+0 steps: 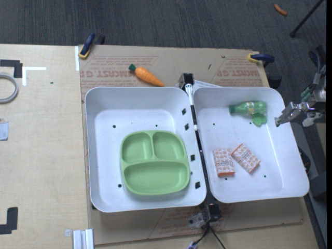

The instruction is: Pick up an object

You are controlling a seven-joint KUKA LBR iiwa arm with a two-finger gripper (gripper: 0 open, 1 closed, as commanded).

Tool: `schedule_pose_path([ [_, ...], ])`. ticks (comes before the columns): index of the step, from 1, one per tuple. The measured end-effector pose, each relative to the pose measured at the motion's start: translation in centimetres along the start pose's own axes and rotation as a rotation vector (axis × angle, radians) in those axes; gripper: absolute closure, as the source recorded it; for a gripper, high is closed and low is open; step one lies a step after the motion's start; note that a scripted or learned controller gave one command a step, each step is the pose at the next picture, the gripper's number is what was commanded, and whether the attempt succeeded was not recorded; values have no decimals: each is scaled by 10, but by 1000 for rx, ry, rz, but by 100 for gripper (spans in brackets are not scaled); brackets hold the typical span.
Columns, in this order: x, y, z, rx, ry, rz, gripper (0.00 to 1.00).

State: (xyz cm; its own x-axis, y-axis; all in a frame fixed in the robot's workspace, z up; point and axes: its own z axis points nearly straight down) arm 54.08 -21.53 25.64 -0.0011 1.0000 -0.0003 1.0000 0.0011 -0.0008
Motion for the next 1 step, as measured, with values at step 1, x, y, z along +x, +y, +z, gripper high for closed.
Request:
schedule_pose_path([
  [1,80,-13,98,2,1,-67,0],
])
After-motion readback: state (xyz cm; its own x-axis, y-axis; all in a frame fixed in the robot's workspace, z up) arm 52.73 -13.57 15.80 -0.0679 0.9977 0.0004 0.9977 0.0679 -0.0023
